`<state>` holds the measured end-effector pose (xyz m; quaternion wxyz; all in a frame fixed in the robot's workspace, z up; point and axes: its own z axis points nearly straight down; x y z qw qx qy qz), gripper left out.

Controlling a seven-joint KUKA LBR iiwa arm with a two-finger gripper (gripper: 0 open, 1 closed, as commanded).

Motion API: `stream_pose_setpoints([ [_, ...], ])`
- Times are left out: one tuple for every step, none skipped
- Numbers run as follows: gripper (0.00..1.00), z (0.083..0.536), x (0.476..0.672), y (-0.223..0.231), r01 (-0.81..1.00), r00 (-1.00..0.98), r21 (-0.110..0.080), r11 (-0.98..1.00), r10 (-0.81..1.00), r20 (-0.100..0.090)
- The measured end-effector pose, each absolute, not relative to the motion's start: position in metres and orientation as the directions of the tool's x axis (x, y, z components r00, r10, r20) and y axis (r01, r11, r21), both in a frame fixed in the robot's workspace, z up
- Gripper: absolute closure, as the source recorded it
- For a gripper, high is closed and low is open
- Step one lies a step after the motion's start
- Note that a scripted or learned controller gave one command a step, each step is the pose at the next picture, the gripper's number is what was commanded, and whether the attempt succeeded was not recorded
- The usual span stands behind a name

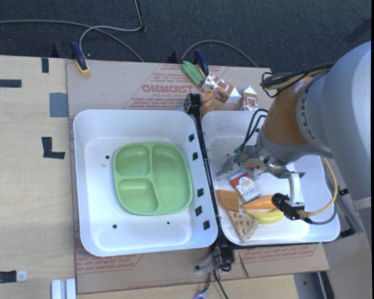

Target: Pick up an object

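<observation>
Arm reaches in from the right over the right bin (pixel 311 232); pincer (pixel 252 162) low over the bin's left-middle, above the clutter; can't tell from this angle if it has anything.

Candidates all sit in the right bin's lower left: small red-and-white packet (pixel 244 185) just below the pincer; orange carrot-like piece (pixel 259 203) touching a yellow banana (pixel 267 216) beneath it; an orange toast-like slab (pixel 227 199) by the divider; pizza-slice wedge (pixel 243 225) at the front edge.

Handling, my read: all look like light plastic play food; rigid, smooth, likely slippery on the white bin floor; nothing fragile. Packet is nearest, but flat; would need its short edges pinched, and it may slide. Banana is the better bet; rounded, thick enough to span, take it across the middle of the curve; carrot piece lies against it, so expect crowding. Slab and wedge lie flat; poor grip from above.

Left bin (pixel 87 167) holds a green divided plate (pixel 153 178); wide, shallow, only graspable at the rim. Small cartons (pixel 219 90) on the counter (pixel 25 117) behind the bins.
</observation>
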<state>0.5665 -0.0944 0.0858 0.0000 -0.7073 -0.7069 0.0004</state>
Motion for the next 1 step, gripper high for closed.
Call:
stream_pose_setpoints([
  [0.0, 0.0862, 0.6222, -0.1229, 1.0, -0.002, 0.005, 0.002, 1.0, -0.002],
])
